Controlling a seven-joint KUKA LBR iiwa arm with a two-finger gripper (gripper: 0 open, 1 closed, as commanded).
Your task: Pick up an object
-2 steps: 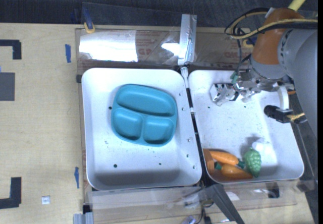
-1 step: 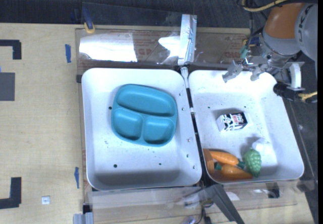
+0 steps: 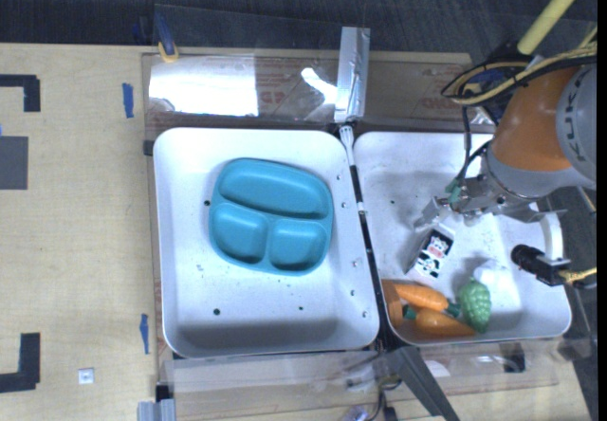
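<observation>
Gripper (image 3: 453,199) of mine hangs low in the right bin (image 3: 531,149); I cannot tell its state. At five o'clock lies the black-and-white card (image 3: 432,253), then carrots (image 3: 422,305) and broccoli (image 3: 475,303).

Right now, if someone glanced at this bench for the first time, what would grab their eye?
Probably the big blue three-compartment plastic tray, lying alone in the left white bin. Next, the grey arm with its orange band reaching over the right white bin, where two orange toy carrots and a green leafy toy vegetable crowd the near edge beside a small black-and-white carton.
</observation>
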